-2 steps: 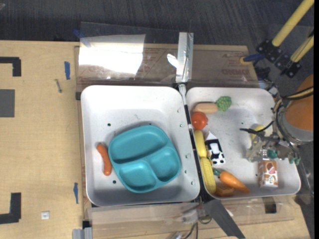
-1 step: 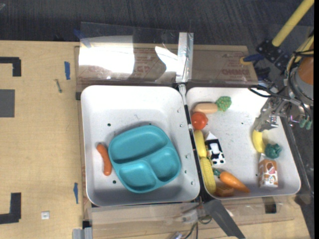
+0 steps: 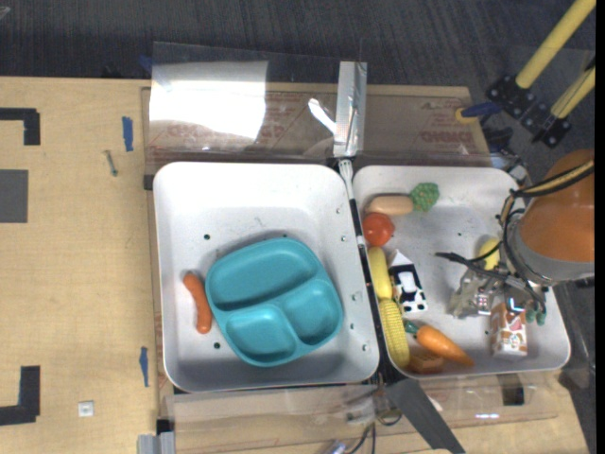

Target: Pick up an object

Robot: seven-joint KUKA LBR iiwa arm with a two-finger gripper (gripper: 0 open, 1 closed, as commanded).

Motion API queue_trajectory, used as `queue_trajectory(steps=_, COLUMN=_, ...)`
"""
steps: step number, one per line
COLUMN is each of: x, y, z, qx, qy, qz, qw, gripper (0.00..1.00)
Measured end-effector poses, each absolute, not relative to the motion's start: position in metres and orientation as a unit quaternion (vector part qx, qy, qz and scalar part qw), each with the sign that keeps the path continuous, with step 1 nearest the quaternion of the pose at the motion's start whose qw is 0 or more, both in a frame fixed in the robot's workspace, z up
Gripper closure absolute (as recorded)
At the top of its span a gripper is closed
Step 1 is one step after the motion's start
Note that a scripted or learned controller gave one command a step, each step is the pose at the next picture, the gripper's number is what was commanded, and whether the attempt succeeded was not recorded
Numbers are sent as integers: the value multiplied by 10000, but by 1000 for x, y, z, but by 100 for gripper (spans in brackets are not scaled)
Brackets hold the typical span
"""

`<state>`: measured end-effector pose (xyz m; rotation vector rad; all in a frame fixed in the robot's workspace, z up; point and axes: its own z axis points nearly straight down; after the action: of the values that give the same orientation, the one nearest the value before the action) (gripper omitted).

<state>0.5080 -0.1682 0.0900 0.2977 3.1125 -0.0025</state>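
Because the toy food lay crowded in the right bin (image 3: 558, 348), the gripper (image 3: 477, 291) hung low there beside a small red-and-white carton (image 3: 510, 334) to reach something, though I could not tell if it was squeezing anything.

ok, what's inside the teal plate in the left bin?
The teal plate shows three bare compartments, nothing in them. An orange sausage-shaped toy lies beside its left rim, on the bin floor. Whatever is under the plate is covered.

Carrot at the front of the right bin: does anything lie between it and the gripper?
Nothing visible does. The carrot lies left of the gripper, with bare bin floor between. The small carton sits right of that line.
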Motion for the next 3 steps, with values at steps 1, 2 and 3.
queue_trajectory(steps=1, x=508, y=-168, z=89, qx=948, qy=9955, qz=-10, qw=73, gripper=0)
queue_trajectory(steps=2, x=598, y=-132, z=89, qx=357, qy=9993, qz=2, qw=64, gripper=0)
queue_trajectory(steps=3, x=656, y=-139, z=90, qx=-519, qy=9985, qz=19, qw=-174, gripper=0)
